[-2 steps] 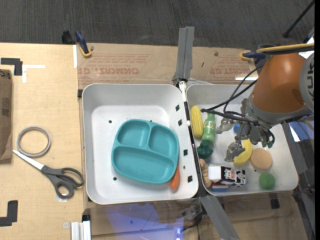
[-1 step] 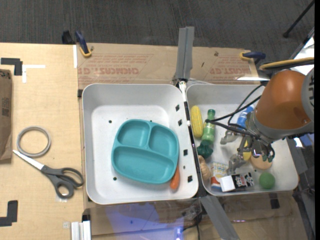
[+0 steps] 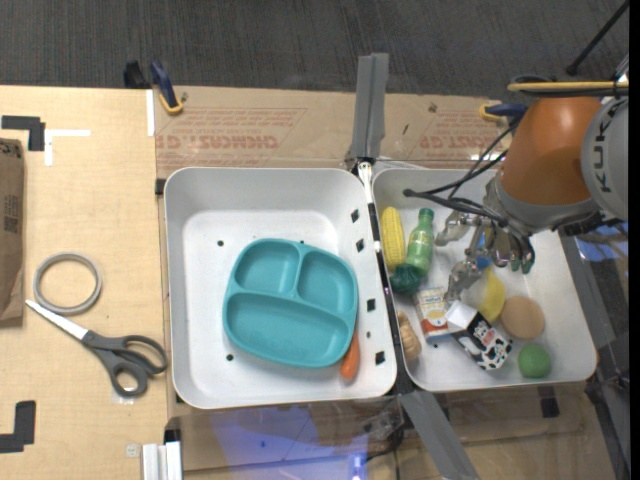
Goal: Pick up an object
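The right bin (image 3: 575, 298) holds several objects. A yellow corn cob (image 3: 392, 236) and a green bottle (image 3: 419, 241) lie near its left wall, above a dark green piece (image 3: 405, 280). A small red-and-white carton (image 3: 433, 313), a black-and-white carton (image 3: 486, 343), a yellow block (image 3: 492, 294), a tan ball (image 3: 522, 318) and a green ball (image 3: 535, 360) sit toward the front. My gripper (image 3: 468, 273) hangs low over the bin's middle, just left of the yellow block and above the cartons. Nothing shows as lifted.
The left bin (image 3: 190, 268) holds a teal divided plate (image 3: 292, 303) with an orange carrot (image 3: 349, 360) by its front right corner. Scissors (image 3: 105, 346) and a tape ring (image 3: 67, 280) lie on the bench at left. The arm's orange band (image 3: 545, 148) looms over the right bin's back.
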You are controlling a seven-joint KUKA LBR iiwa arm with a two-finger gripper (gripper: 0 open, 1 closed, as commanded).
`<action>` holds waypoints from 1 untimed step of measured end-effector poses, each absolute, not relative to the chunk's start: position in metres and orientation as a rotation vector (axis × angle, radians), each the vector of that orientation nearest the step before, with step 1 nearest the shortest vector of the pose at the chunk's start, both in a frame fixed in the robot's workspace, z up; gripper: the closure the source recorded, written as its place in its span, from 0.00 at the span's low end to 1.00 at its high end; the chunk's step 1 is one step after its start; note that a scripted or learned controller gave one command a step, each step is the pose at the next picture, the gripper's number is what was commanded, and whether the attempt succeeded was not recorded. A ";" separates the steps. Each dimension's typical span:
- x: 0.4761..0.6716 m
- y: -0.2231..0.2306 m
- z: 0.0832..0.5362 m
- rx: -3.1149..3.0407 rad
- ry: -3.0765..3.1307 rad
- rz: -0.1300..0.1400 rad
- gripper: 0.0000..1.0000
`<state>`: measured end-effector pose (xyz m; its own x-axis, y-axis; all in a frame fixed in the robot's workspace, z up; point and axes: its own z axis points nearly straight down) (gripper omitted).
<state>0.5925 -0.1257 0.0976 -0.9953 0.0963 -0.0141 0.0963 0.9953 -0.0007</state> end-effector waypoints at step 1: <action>0.522 -0.116 0.096 0.406 3.106 -0.001 0.00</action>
<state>0.5225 -0.1156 0.0963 -0.9663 0.2571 -0.0089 0.2571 0.9664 0.0006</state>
